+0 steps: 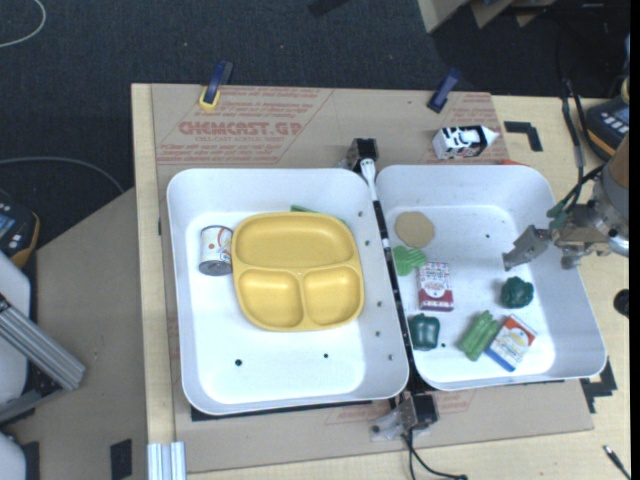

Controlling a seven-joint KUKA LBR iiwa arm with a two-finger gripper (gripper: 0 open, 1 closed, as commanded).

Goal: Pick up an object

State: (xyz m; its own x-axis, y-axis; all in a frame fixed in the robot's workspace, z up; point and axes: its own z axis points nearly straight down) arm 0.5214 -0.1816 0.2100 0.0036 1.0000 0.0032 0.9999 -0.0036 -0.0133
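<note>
Yellow divided tray (297, 269) in left bin (190, 268), dark green lump (517, 292) below open, empty claw (540, 246)

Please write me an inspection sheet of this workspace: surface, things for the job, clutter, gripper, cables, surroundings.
Surface: brown bench board with red print, bearing a left white bin and a right white bin.
Job's things: right bin holds a tan round disc, a red-and-white packet, a dark green pepper, a dark green lump, a green long piece and a colourful carton.
Clutter: left bin holds a yellow divided plate and a small can.
Gripper: two-finger gripper above the right bin's right side, holding nothing.
Cables: black cable at the front edge.
Surroundings: dark floor.
</note>
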